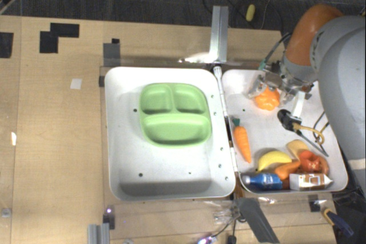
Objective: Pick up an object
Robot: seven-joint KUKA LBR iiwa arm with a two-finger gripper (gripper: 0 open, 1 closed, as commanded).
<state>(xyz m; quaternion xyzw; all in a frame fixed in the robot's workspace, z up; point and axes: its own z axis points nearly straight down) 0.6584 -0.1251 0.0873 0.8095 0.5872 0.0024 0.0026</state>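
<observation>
Hand down at the back of the right bin, up and to the right of the carrot in the camera view, close over a small orange fruit. Touching the fruit or only just above it: cannot tell from this angle. Wide or narrow: cannot tell either, with the wrist crowding the spot. No sign of the fruit raised clear; seemingly resting on the bin floor, behind the carrot and apart from it.

Nearer than the carrot and to its right, a huddle of other candidates: a banana just beside the carrot's tip, a blue bottle lying below that, a white carton further right, a red fruit just above the carton. All apparently untouched. Left of the carrot, across the divider, a green divided plate alone in the left bin, well away from this try. Both bins on a pale wooden desk.

As for progress, judged from the layout: approach done, target apparently chosen, hand at grasp height. Left to do: closing on the orange fruit, if not closed already, then raising it off the bin floor and showing it truly held. About halfway at best, and no pick to count yet.
</observation>
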